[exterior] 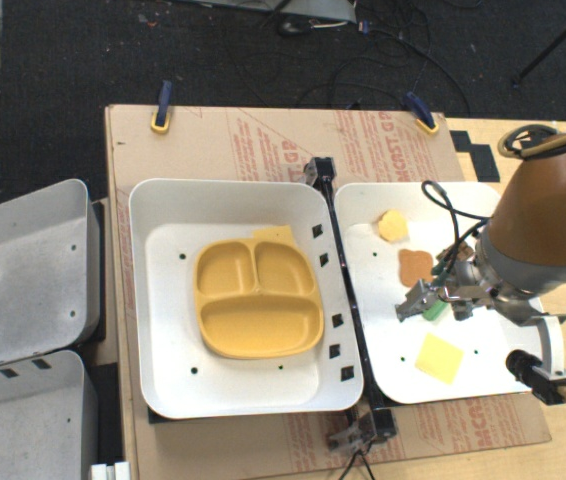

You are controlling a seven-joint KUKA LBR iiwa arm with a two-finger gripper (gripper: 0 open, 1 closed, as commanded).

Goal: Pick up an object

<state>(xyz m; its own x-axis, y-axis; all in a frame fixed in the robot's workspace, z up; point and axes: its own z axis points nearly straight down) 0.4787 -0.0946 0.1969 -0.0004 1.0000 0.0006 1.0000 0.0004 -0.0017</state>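
A green object (433, 311), small and partly hidden, sits in the right bin (383, 368) right at the tip of the gripper (425, 304). The gripper's dark fingers lie around or against it, but from this angle it is hard to tell how wide they stand or whether the green piece is truly between them, so its grip cannot be told. The arm (548, 218) comes in from the right, its orange band filling the upper right part of the view and the grey wrist below it bending left toward the bin floor.

Three other pieces lie in the same bin. A round pale yellow lump (393, 226) rests toward the far side, near the bin's left wall. An orange-brown flat piece (415, 265) lies just near of that lump and just far and left of the gripper tip. A flat yellow square (439, 357) lies on the near side of the bin, close to the gripper but apart from it.

The left bin (163, 368) holds a yellow divided tray (259, 299) with three compartments, set about in the middle; a thin yellow corner of something shows just beyond its far right edge. Both bins stand on a brown cardboard sheet (233, 143) held by two clamps at the far edge.
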